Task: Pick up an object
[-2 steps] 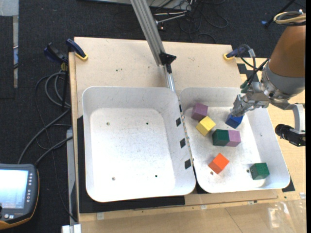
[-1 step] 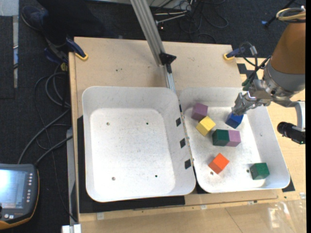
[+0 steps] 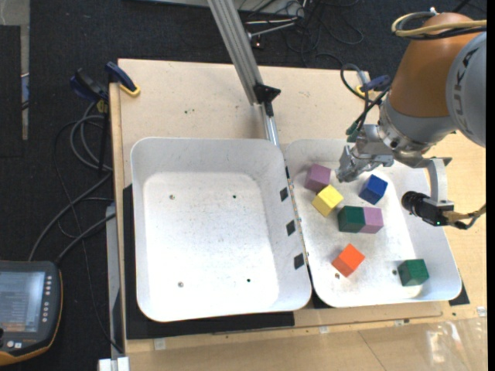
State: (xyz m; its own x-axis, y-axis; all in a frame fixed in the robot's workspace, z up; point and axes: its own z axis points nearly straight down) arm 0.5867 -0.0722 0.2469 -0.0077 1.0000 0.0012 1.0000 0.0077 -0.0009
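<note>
Blocks first, low in the frame: we've got a dark green cube (image 3: 413,271) near the lower right corner of the right bin (image 3: 387,294), and an orange cube (image 3: 349,259) just left of it. Moving up, a green cube (image 3: 351,219) sits touching a pale purple cube (image 3: 373,219), a yellow cube (image 3: 328,199) lies up and left of those, and a blue cube (image 3: 373,188) up and right. Further back, another purple cube (image 3: 317,178) rests close to the bin's left wall. The left bin (image 3: 155,161) fills the middle of the frame.

Now the gripper (image 3: 348,168), hanging at the upper part of the right bin. We can't tell whether its fingers are spread or closed from here, and nothing shows between them. What matters, we reckon: the yellow cube lies just below and left of the tip, the blue cube just below and right, the purple one straight left. All three look near enough. They're small, square, plain-faced blocks with no long axis.
</note>
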